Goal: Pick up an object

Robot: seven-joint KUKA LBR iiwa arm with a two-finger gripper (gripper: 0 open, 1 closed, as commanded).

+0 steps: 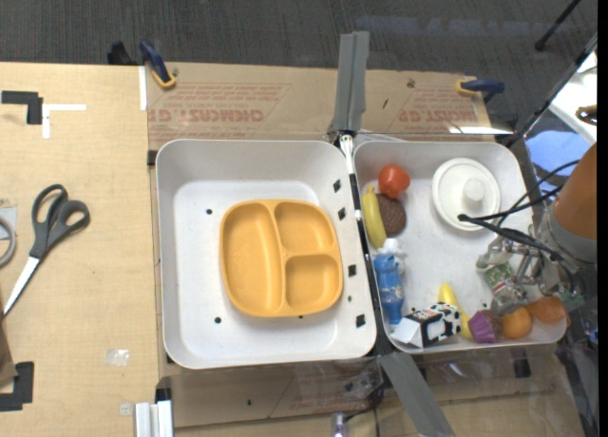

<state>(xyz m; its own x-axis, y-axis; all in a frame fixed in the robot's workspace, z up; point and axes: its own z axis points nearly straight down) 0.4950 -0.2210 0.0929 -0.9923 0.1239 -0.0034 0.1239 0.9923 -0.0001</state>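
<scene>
The right bin (432, 255) holds several small things. A red tomato (393, 180), a banana (373, 217) and a brown lump (392, 218) lie along its left wall. Below them are a blue bottle (388, 280), a yellow piece (446, 294) and a black-and-white toy (429, 324). Along the front wall sit a purple piece (483, 327) and two orange fruits (517, 323) (548, 309). A white round dish (465, 190) rests at the back. My gripper (516, 269) hangs low over the bin's right side, just above the orange fruits, with a green-and-white item (501, 278) right at it.
The left bin (190, 236) carries an orange divided plate (281, 257). Black cables (503, 221) run from the arm across the white dish. Scissors (47, 226) lie on the wooden bench far left. Blue clamps (157, 63) (484, 87) hold the cardboard at the back.
</scene>
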